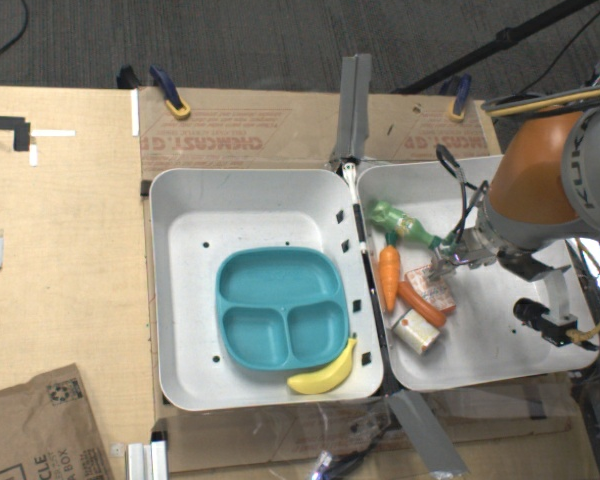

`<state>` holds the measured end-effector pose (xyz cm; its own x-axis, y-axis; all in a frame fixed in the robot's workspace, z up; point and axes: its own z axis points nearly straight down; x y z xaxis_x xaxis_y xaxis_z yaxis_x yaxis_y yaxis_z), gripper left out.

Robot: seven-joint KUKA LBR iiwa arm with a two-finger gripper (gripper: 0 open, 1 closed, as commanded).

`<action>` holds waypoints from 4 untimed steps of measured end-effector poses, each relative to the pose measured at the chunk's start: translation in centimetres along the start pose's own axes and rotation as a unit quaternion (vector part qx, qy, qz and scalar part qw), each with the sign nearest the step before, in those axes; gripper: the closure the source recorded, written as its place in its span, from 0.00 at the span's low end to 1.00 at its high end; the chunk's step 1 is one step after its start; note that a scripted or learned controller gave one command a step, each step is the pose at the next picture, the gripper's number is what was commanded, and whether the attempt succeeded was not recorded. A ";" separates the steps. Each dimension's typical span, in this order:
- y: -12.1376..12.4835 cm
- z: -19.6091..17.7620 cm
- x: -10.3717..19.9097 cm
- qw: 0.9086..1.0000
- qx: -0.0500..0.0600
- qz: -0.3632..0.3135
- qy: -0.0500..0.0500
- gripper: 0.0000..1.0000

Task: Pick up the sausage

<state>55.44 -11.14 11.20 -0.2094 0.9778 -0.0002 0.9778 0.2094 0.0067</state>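
I see gripper (442,266) low in right bin (500,363), right over sausage (423,306). Sausage lies on bin floor beside carrot (388,276), not lifted. Can't tell gripper state. I judge grasp and lift both left.

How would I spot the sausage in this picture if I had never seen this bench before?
Look at the right white bin, under the grey and orange arm. Near its left wall lies a cluster of food beside the gripper. The sausage is the reddish-orange stick lying at a slant just right of the carrot; it has no green top, unlike the carrot, and is not boxy like the small carton below it.
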 end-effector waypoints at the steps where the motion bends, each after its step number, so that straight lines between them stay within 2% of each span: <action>1: -1.3 0.7 1.5 0.999 -0.015 -0.049 -0.008 0.00; 2: -6.0 0.7 1.6 0.991 -0.017 -0.132 -0.007 0.00; 3: -6.7 -7.7 4.5 0.994 0.005 -0.113 0.001 0.00; 4: -5.9 -7.6 8.5 0.994 0.006 -0.110 0.001 0.00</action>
<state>47.87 -4.04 18.79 -0.4183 0.9083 0.0018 0.9083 0.4183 -0.0049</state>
